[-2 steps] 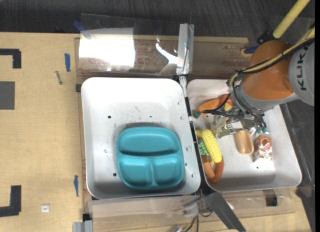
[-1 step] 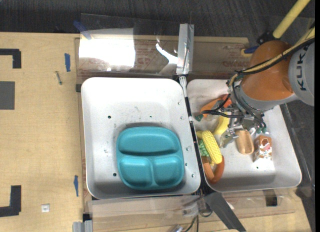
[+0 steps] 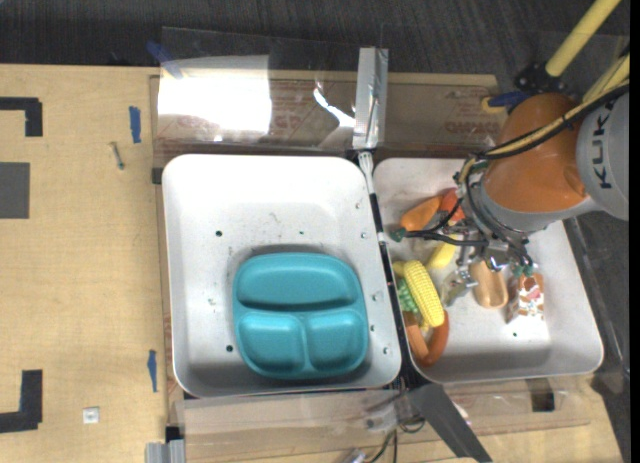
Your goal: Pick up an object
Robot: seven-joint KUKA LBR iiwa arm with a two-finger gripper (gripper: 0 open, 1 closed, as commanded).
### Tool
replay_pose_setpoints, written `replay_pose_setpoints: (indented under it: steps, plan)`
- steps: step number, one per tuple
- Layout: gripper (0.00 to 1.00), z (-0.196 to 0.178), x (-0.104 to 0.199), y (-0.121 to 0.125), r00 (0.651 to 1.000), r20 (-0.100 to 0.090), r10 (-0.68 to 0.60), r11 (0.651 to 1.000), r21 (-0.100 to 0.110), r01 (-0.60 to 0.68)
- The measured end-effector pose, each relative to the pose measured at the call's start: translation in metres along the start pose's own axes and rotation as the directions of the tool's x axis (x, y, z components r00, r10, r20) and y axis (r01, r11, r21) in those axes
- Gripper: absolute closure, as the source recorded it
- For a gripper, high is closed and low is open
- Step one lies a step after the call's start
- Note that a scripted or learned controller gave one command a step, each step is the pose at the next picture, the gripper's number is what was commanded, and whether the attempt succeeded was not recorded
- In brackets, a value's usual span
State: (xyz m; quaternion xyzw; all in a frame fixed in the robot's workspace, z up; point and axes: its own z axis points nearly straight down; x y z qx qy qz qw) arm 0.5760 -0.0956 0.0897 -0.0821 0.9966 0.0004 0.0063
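My gripper (image 3: 487, 267) hangs low over the right bin (image 3: 570, 351), under the orange wrist band, among the toy foods. A tan bread-like piece (image 3: 490, 287) lies right below it, touching or just under the fingers. A yellow corn cob (image 3: 423, 289) lies to the left with a green piece (image 3: 407, 296) beside it. An orange carrot-like piece (image 3: 421, 213) sits at the bin's back left, and a red-orange piece (image 3: 428, 341) at the front left. A small red and white item (image 3: 530, 297) lies to the right.
The left bin (image 3: 200, 211) holds a teal divided plate (image 3: 300, 313) in its front half. A clear plastic panel (image 3: 260, 101) stands behind the bins. Cardboard bench surface (image 3: 70, 271) spreads to the left. A yellow pole (image 3: 595, 16) crosses the top right.
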Motion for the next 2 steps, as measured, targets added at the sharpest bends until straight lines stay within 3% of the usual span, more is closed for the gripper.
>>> replay_pose_setpoints:
  steps: [1,2]
  plan:
    - [0.00,0.000,-0.005,-0.001,1.000,0.000,0.014,1.000,0.001,-0.014]
    - [1.00,-0.014,-0.010,-0.001,1.000,0.015,0.013,1.000,0.004,-0.013]
